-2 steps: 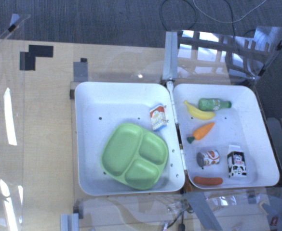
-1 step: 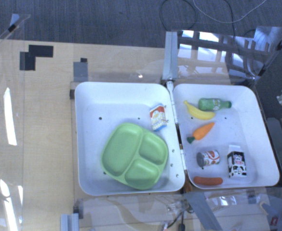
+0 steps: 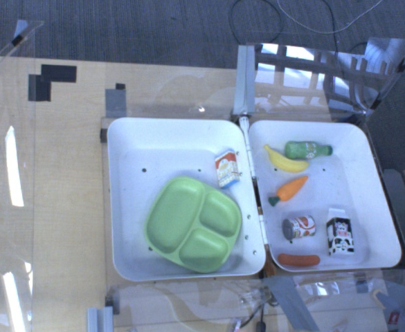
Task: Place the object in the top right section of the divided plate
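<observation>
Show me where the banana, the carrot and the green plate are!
banana (image 3: 286, 160): camera view, middle of its yellow curve.
carrot (image 3: 293, 187): camera view, middle of its orange body.
green plate (image 3: 166, 221): camera view, floor of its large left section.

A pale wooden bench fills the left and middle, with bright streaks of light reflected along its left side. Black tape marks sit near its far edge. Beyond lies dark grey carpet, crossed by thin black cables. A metal frame stands at the upper right.
</observation>
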Available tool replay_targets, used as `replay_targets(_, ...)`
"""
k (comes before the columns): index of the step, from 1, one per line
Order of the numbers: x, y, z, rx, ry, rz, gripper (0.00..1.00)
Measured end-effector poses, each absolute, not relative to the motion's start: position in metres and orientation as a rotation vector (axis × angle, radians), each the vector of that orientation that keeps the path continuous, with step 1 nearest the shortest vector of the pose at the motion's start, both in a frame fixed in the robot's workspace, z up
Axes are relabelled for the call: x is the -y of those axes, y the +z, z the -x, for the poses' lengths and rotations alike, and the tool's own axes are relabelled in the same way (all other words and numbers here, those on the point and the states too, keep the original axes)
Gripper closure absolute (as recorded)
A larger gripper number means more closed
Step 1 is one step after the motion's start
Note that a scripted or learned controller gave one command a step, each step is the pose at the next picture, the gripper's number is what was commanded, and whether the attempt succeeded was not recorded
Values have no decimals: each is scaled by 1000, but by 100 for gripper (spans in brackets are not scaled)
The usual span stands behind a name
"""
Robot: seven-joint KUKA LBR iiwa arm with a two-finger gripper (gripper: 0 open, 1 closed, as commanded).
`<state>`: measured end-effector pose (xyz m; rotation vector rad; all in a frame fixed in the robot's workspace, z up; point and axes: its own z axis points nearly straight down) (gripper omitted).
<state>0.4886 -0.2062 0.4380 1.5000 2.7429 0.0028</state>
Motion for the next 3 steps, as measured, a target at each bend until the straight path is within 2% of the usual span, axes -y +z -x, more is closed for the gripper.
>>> replay_targets(1, 206, 452, -491, -2734, 5, -1487, 100)
replay_targets(2, 206, 438, -489, -2990, -1, -912, 100)
replay_targets(3, 206, 438, -489, -3126, -7, -5, 100)
